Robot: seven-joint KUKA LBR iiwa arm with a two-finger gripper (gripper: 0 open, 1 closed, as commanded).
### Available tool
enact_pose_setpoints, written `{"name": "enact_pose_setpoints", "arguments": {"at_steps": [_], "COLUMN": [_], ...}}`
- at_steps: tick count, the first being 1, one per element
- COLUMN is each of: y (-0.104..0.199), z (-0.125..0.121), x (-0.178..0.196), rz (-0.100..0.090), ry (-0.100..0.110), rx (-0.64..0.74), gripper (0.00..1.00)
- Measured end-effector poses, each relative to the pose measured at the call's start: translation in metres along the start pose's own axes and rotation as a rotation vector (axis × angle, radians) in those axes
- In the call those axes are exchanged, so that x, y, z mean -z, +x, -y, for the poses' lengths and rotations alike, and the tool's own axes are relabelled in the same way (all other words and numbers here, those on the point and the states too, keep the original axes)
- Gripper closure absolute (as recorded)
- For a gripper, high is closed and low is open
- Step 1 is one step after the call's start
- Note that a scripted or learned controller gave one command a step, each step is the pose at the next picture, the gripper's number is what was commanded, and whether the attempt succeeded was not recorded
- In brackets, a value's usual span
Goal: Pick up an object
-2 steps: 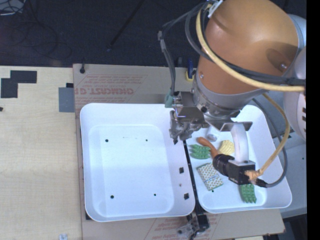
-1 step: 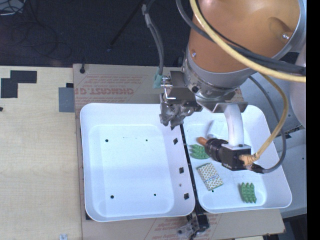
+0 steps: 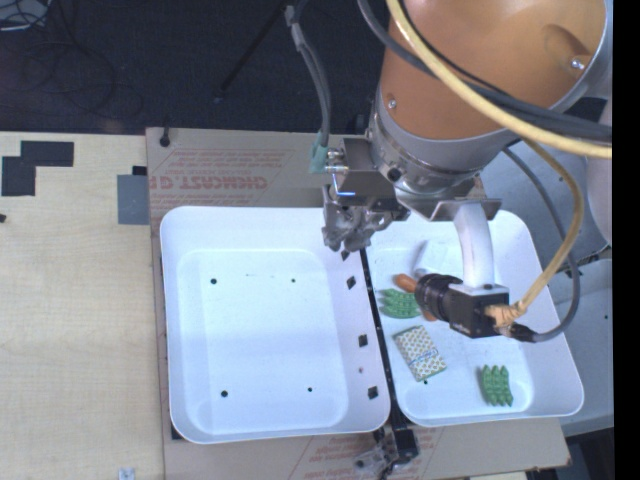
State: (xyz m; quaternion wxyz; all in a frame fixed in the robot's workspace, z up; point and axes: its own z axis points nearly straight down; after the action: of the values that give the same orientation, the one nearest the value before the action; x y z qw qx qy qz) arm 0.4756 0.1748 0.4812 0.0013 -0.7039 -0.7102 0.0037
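The gripper (image 3: 347, 236) hangs over the seam between the two bins, near their far rims, its dark fingers pointing down at the inner edge of the left bin (image 3: 190, 268). Whether the jaws are apart or together I cannot tell; they read as one dark cluster, and nothing shows between them.

To the right of the jaws and nearer the camera, in the right bin (image 3: 550, 388), lie the objects. Closest is a small orange piece (image 3: 404, 282), touching a green leaf-like piece (image 3: 398, 304) just in front of it. Further toward the front rim lies a flat patterned card (image 3: 420, 352), tilted, apart from the green piece. Further right still, near the front right corner, sits a green block (image 3: 495, 385), well apart from the rest.

A black fitting (image 3: 460, 306) on a white stalk hangs from the arm just right of the orange and green pieces, with a yellow hose (image 3: 545, 268) running up from it.

Above the jaws, the grey wrist widens into the orange band (image 3: 490, 28). Both bins rest on a cardboard sheet (image 3: 230, 168), with a pale wooden bench (image 3: 70, 348) to the left.
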Motion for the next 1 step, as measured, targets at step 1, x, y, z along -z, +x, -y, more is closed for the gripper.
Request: {"name": "enact_pose_setpoints", "arguments": {"at_steps": [1], "y": [0.0006], "z": [-0.0001], "x": [0.0090], "rz": [0.001], "ry": [0.005], "rx": [0.007], "gripper": [1.00]}}
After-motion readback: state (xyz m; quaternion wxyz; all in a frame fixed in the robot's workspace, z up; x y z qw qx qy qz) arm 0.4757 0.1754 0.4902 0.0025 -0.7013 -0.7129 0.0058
